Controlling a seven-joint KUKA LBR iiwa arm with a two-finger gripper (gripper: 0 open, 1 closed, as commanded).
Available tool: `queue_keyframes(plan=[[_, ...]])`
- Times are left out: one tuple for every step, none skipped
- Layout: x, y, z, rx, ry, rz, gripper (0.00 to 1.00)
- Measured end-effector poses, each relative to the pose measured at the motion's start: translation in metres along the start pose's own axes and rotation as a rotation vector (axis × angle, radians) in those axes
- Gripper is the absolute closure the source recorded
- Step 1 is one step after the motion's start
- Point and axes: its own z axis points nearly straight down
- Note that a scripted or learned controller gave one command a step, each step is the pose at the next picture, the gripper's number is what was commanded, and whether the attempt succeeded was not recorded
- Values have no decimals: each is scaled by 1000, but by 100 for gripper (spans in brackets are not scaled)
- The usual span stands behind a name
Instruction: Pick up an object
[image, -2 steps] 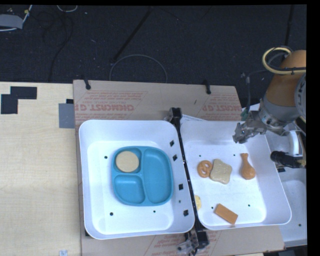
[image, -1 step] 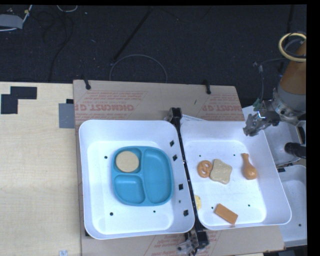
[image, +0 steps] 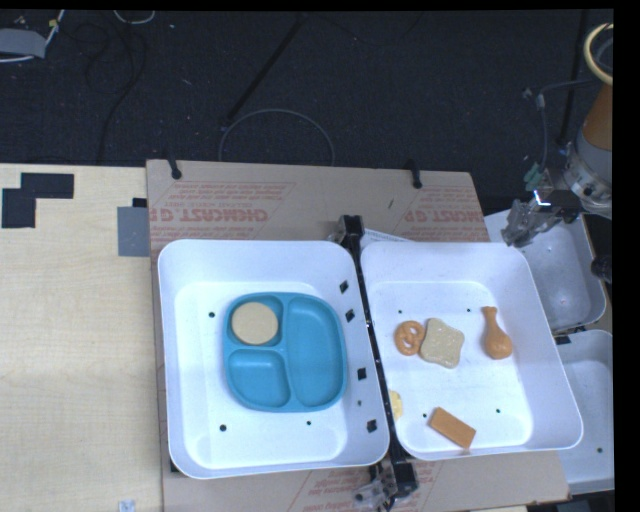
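Note:
The right bin (image: 540, 400) holds a brown pretzel (image: 408, 337), a pale bread slice (image: 442, 342) touching it, an orange-brown drumstick (image: 495, 335), an orange block (image: 452, 427) near the front, and a small yellow piece (image: 396, 404) against the left wall. My gripper (image: 522, 222) hangs at the far right, above and just outside the right bin's back right corner, well away from all these objects. Nothing is seen in its grasp.
The left bin (image: 190, 400) contains a blue divided plate (image: 300, 360) with a tan round disc (image: 254, 323) in its back left compartment. A black divider (image: 362, 350) runs between the bins. Cardboard lies under both; cables cross the dark floor behind.

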Motion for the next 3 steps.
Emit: queue_keyframes(plan=[[0, 0, -4, 6, 1, -2, 100], [48, -31, 10, 11, 4, -1, 100], [95, -58, 28, 12, 4, -1, 100]])
